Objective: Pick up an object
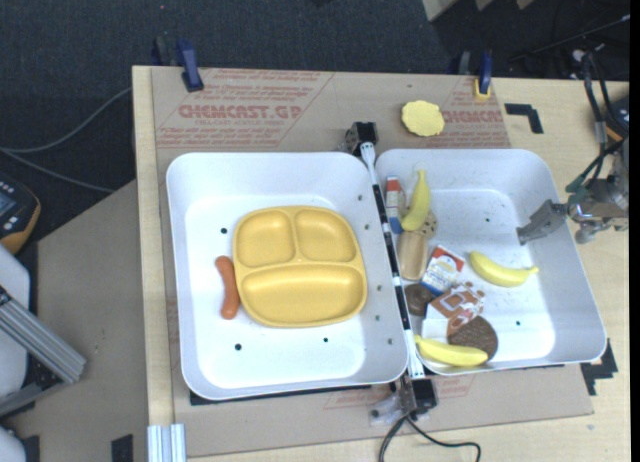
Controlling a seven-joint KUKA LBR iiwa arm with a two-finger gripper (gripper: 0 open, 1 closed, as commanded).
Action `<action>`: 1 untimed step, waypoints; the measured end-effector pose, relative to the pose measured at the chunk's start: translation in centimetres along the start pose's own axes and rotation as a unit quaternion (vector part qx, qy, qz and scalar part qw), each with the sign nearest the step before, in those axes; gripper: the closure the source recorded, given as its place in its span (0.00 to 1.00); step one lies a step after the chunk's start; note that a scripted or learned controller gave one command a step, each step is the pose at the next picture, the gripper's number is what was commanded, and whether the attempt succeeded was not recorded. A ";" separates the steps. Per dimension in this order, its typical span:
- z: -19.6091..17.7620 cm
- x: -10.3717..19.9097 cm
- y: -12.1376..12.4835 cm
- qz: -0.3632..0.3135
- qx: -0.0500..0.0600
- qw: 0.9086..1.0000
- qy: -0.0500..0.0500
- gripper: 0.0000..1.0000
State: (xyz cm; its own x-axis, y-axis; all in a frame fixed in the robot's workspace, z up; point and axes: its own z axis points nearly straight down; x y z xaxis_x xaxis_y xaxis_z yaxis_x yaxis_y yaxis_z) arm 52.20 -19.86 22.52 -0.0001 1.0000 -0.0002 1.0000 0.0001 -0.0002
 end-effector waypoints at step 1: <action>10.3 2.0 4.3 -0.002 0.003 1.000 0.002 0.00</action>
State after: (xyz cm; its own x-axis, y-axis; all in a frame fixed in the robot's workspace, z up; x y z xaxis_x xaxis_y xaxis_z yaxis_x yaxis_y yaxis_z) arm 56.53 -17.91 12.19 -0.0035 1.0000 0.0033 1.0000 0.0035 -0.0068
